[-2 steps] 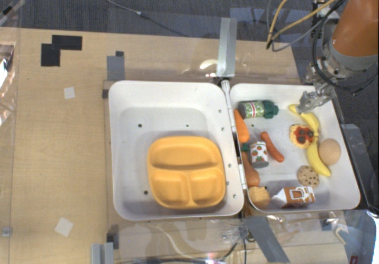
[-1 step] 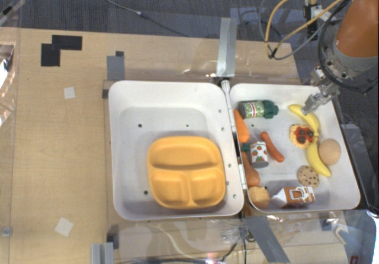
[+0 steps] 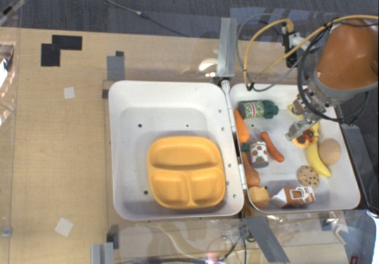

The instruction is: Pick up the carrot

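Note:
The carrot (image 3: 241,127) is a slim orange piece lying lengthwise against the left wall of the right bin (image 3: 349,195), in its upper half. My gripper (image 3: 301,129) hangs over the right side of the same bin, about a hand's width to the right of the carrot. It sits just above a yellow banana (image 3: 318,161) and a small red item (image 3: 305,137). The orange wrist housing (image 3: 349,55) looms over the bin's upper right corner. Nothing of the carrot is covered.
Around the carrot lie a green bottle (image 3: 259,109), a red sausage (image 3: 272,146), a small can (image 3: 259,154) and a brown piece (image 3: 250,171). A cookie (image 3: 307,175), a carton (image 3: 298,196) and a tan ball (image 3: 329,151) lie lower right. The left bin (image 3: 127,138) holds a yellow divided plate (image 3: 186,171).

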Tool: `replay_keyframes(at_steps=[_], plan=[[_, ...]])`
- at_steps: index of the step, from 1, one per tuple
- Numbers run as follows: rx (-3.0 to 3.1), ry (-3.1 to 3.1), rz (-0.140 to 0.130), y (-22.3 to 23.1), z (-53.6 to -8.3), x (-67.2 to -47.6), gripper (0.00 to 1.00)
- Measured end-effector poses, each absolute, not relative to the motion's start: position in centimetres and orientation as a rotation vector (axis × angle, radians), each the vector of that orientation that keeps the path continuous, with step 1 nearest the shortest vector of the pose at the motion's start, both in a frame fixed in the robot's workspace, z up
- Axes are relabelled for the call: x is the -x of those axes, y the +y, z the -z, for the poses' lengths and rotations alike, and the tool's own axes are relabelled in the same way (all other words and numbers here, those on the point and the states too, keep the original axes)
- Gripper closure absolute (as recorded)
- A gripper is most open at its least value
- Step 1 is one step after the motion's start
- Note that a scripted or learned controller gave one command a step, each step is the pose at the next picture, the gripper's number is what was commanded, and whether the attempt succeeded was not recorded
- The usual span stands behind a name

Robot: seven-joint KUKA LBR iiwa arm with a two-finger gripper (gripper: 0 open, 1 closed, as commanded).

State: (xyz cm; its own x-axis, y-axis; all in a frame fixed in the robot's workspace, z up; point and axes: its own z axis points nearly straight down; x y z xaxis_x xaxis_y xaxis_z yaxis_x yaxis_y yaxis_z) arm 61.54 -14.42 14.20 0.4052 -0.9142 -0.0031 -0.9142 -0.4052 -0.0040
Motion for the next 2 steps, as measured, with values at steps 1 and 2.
replay_keyframes(at_steps=[1,2], plan=[[2.799,1.412,0.014,-17.9,-19.7,-67.1,1.0],[2.877,1.249,0.008,-15.4,-18.0,-66.9,1.0]])
